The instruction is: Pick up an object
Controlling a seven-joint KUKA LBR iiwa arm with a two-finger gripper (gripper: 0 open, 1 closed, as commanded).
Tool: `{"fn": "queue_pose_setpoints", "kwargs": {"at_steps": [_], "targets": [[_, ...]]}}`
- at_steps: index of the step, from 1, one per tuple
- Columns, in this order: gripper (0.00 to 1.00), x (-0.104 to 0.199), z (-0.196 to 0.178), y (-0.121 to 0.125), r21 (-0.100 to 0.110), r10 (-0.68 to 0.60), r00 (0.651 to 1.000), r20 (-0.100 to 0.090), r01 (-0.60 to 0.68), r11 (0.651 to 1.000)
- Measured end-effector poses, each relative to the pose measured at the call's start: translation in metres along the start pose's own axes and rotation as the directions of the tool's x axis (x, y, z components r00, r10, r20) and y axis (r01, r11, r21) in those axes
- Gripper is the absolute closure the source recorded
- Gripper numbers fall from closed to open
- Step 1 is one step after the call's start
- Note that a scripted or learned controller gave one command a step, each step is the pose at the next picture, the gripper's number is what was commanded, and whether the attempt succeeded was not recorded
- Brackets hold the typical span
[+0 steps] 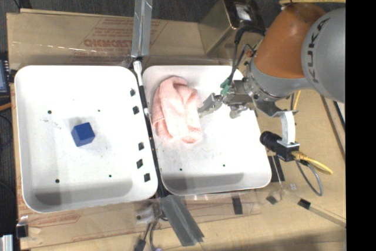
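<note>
A crumpled pink cloth (175,110) lies in the left half of the right bin (235,168), close to the divider between the bins. A small blue cube (83,133) sits on the floor of the left bin (35,91), left of its middle. My gripper (207,105) hangs low over the right bin, pointing left, with its tip at the cloth's right edge. Nothing can be seen held in it.
The grey arm with its orange band (282,47) reaches in over the right bin's far right corner. A yellow cable (311,163) trails on the bench to the right of the bins. A brown cardboard sheet (76,35) lies behind the bins.
</note>
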State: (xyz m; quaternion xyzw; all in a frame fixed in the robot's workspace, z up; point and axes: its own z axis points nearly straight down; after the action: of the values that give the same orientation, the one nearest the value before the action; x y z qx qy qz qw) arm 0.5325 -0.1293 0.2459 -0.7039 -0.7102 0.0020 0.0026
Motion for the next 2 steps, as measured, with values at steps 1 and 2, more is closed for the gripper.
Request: {"fn": "queue_pose_setpoints", "kwargs": {"at_steps": [1,2], "targets": [[0.0,-0.015,0.105,0.045,0.002,0.055,0.998,0.001,-0.055,0.998],[0.0,-0.016,0.155,0.029,-0.002,-0.071,0.998,0.0,0.071,0.998]]}}
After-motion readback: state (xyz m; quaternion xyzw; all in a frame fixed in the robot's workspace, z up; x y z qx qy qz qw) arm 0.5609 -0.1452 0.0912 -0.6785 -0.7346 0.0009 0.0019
